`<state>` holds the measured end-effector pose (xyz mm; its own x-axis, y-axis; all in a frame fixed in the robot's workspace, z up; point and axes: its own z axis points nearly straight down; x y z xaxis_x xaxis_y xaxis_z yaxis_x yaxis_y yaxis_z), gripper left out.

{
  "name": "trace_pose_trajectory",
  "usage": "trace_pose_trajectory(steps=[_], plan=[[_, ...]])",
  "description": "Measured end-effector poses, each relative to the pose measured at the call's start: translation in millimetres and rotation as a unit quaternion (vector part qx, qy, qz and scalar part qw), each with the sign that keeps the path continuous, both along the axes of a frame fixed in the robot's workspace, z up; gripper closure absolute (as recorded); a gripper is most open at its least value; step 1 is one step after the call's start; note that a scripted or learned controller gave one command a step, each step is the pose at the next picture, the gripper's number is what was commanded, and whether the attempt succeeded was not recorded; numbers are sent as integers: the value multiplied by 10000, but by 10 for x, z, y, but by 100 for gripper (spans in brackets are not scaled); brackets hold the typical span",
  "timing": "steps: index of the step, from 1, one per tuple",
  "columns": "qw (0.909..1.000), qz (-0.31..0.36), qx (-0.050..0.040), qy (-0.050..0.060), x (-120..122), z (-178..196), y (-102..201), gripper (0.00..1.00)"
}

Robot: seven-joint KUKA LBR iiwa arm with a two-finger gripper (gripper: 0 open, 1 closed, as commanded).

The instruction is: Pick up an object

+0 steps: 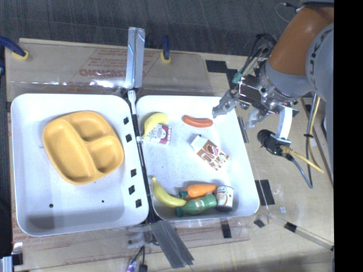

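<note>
Two shallow white bins on the bench, side by side.

Near edge of the right bin (249, 177): a cluster along the front wall. A banana (164, 195) curves from the near-left corner toward the middle. Just beside it a green bottle (198, 205) lies flat, long axis running left to right along the near wall. A carrot (199, 190) lies touching the bottle's far side, also left to right, its tip toward the right. A small can (225, 196) sits at the right end of this cluster, touching the bottle.

Middle of the right bin: a small white-and-brown carton (210, 153) lies flat, long axis on a diagonal from far-left to near-right.

Far part of the right bin: a sausage (197, 120) lies with its long axis left to right, near the far wall. Toward the far-left corner a second banana (154, 119) arches over a small pouch with a purple label (161, 134), the two touching.

Left bin (22, 169): a yellow divided plate (83, 146) sits in its far-middle area.

Gripper (225, 106): at the far-right corner of the right bin, over the rim. The sausage lies just to its left, apart from it. Nothing sits between the fingers; whether they are spread or pressed together I cannot tell from here. Grey arm with orange band (298, 35) reaches in from the right.
</note>
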<state>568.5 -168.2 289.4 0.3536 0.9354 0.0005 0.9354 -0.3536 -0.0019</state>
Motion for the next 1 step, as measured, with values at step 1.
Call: trace_pose_trajectory(steps=[1], plan=[[9997,-238,-4,1,134,573,-114,0]])
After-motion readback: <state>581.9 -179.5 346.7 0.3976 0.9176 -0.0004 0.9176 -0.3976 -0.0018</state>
